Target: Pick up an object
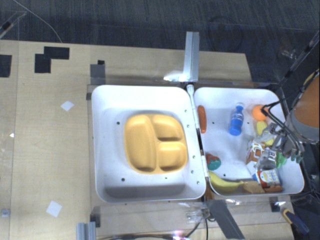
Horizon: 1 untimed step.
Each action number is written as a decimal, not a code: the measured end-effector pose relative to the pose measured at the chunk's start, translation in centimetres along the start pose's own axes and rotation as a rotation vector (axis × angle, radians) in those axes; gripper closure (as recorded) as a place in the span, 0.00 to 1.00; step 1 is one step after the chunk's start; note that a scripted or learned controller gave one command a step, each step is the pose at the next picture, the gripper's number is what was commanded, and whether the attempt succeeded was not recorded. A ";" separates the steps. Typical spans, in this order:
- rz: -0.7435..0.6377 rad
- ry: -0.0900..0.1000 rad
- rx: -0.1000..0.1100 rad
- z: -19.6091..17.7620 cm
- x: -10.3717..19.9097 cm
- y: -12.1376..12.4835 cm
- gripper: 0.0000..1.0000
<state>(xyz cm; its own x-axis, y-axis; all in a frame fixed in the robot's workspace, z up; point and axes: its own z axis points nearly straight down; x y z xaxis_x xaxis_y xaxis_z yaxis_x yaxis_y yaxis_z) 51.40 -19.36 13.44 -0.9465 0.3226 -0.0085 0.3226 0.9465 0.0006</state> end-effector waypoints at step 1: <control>-0.128 -0.004 0.000 -5.8 2.4 -0.1 0.00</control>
<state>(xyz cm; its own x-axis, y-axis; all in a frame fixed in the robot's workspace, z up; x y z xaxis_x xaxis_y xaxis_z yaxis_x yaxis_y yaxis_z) 48.99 -18.70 19.26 -0.9798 0.1994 -0.0121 0.1994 0.9799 -0.0011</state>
